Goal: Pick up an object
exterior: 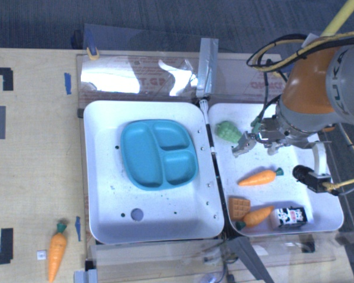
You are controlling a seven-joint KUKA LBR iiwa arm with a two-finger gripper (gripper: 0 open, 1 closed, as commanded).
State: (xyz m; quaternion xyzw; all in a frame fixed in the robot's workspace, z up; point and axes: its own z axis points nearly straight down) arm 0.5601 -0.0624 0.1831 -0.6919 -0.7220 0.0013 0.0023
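The right bin [330, 214] holds a green leafy toy [227, 131] at its back left. An orange carrot [258, 178] lies in the middle. A waffle piece [239, 206], a second carrot [257, 216] and a small milk carton [291, 216] sit along the front. My gripper [258, 147] hangs over the back of this bin, right of the green toy and above the middle carrot. It is open, with only bin floor showing between the fingers.
The left bin [100, 175] holds a blue divided plate [159, 154] and a small grey disc [136, 214]. Another carrot [57, 249] lies on the wooden bench at the front left. A black fitting on a cable [307, 176] hangs over the right bin's right side.
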